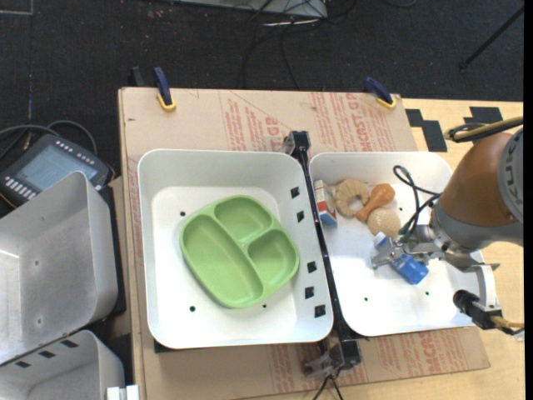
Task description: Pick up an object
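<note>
In the right bin [391, 315], my gripper [395, 255] hangs low near the bin's middle, right over a small blue object [411, 269]. The blue object lies against the gripper's lower right side and is partly hidden by it; whether it is held I cannot tell. Just above the gripper sit a beige round piece [385, 221], an orange piece [378, 197] and a tan ring-shaped piece [351, 195]. A small white, red and blue carton [324, 204] leans at the bin's left wall.
The left bin [158, 307] holds a green divided plate [240, 250]. A black divider with clamps [316, 248] runs between the bins. My arm's orange band [481, 182] and a black cable [412, 192] hang over the right bin's right side.
</note>
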